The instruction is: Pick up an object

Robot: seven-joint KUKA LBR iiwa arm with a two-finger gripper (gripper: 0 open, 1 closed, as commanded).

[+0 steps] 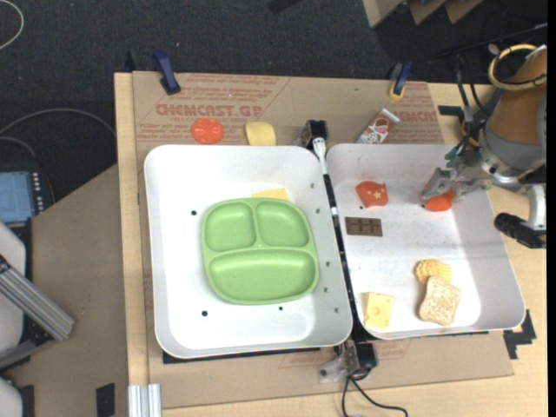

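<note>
The arm (521, 111) reaches in from the right, and its jaws (443, 189) sit low over the far right part of the right bin (486, 259), directly at a small red-orange piece (440, 202). Whether they are parted or closed on it cannot be told from this angle.

Left of that piece, well apart, lies a red tomato-like item (372, 194), and nearer, a dark chocolate bar (363, 226). At the near side of this bin lie a yellow cheese wedge (378, 309), a round cracker (433, 272) and a slice of toast (440, 301) touching it.

The left bin (174, 233) bears a green divided plate (259, 250) with a pale yellow slice (271, 195) at its far edge.

On the worktop (139, 146) beyond the bins lie an orange disc (207, 130), a yellow block (260, 134) and a wrapped candy bar (377, 128).
</note>
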